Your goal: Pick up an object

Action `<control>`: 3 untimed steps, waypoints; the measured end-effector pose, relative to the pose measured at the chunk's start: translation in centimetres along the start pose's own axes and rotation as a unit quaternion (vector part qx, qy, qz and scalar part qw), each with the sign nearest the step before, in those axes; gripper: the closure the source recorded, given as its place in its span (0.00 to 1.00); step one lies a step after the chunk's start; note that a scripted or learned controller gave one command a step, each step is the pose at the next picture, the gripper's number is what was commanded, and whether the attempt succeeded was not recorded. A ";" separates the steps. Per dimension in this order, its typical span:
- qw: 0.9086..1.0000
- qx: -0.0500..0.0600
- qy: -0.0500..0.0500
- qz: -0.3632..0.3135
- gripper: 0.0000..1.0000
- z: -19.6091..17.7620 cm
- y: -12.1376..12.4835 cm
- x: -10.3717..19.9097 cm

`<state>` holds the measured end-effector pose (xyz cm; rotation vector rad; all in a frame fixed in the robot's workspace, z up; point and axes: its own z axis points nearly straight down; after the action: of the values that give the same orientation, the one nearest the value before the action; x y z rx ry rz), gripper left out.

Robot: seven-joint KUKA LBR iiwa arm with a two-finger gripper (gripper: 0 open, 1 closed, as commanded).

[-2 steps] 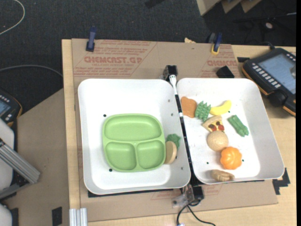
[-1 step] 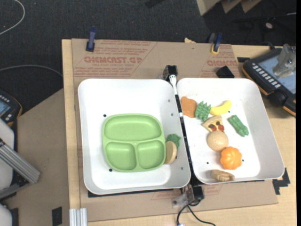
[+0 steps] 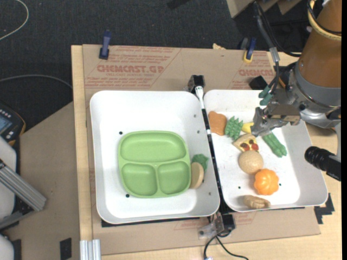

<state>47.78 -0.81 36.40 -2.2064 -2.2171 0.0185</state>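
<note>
Toys (image 3: 250, 161) in right bin (image 3: 303, 194); end effector (image 3: 264, 124) low over them.

two clamps, blue (image 3: 105, 44) and (image 3: 249, 49), grip the brown board (image 3: 162, 69); black cables (image 3: 16, 15) cross dark carpet.

The counter (image 3: 76, 172) carries a brown printed cardboard sheet (image 3: 141, 64), secured at its far edge by two blue clamps (image 3: 104, 45). Two shallow white bins rest side by side on the sheet: left bin (image 3: 103, 145), right bin (image 3: 303, 183).
</note>
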 end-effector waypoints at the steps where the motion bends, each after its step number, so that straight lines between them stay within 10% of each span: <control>1: 1.000 -0.015 0.001 -0.003 1.00 -9.6 0.1 8.3; 2: 1.000 -0.003 -0.002 0.003 1.00 0.9 0.1 9.4; 3: 1.000 -0.011 0.000 0.003 1.00 -0.8 0.3 9.4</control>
<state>48.01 8.57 37.19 -2.2249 -2.2212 -0.0053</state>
